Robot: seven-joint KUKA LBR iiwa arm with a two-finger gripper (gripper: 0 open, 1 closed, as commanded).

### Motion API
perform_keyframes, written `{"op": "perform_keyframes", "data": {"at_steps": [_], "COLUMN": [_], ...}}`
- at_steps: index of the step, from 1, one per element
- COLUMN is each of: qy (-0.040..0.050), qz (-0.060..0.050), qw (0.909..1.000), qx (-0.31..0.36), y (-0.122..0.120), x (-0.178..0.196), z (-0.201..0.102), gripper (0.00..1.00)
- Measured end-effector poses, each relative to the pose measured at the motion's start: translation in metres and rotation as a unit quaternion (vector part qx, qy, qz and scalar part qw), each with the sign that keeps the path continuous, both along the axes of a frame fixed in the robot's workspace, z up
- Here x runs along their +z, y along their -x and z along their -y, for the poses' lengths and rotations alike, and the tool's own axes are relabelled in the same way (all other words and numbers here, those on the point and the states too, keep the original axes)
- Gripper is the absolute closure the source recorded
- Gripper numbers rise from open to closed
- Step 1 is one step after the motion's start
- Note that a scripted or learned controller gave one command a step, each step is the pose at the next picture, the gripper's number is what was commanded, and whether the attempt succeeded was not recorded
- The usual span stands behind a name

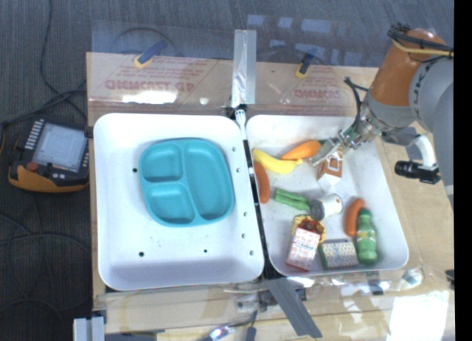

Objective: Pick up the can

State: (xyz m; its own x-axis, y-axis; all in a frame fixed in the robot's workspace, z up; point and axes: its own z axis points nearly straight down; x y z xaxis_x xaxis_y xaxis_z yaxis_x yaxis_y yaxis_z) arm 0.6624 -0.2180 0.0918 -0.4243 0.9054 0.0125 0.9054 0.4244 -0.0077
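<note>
The can (339, 253) lies on its side near the front wall of the right bin (389, 192), between a pink-and-white carton (303, 248) and a green bottle (366, 238). My gripper (333, 152) hangs over the back half of the same bin. It is just above a small white-and-orange carton (331, 169) and beside a carrot (302, 150). It is well behind the can and apart from it. Nothing can be seen held in it.
The right bin also holds a banana (271, 162), an orange sausage-like piece (263, 181) by the left wall, a green vegetable (292, 200), a small white cup (330, 205) and an orange piece (353, 215). A teal divided plate (185, 180) sits in the left bin (118, 243).
</note>
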Motion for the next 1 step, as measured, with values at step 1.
{"op": "perform_keyframes", "data": {"at_steps": [1], "qy": [0.0011], "qz": [0.001], "qw": [1.0], "qx": [0.007], "y": [0.0], "x": [0.0], "z": [-0.0006], "gripper": [0.0]}}
